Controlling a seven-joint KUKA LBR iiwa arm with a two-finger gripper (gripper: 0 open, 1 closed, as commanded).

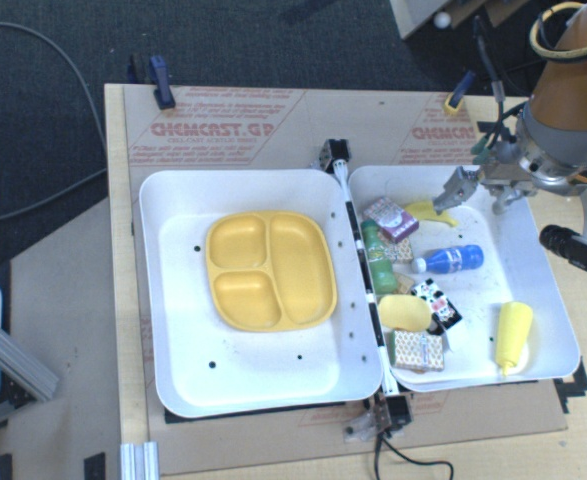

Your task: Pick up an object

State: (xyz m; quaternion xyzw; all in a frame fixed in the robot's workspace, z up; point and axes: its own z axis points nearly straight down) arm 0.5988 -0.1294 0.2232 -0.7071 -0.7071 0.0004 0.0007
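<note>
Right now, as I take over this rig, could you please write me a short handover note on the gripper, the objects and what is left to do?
Gripper: low over the far part of the right white bin, above the small yellow banana-shaped piece; nothing visibly between its fingers.
Objects: all in the right bin, namely the blue plastic bottle, yellow cylinder, green bottle, purple-and-white box, yellow rounded block, black-and-white patterned piece and checkered packet.
Left white bin: yellow divided plastic tray.
Done: nothing lifted.
Left: grasp and raise one object.

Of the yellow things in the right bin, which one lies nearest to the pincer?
The small flat yellow piece at the bin's far side, just beside the pincer; the others lie nearer the front.
</note>
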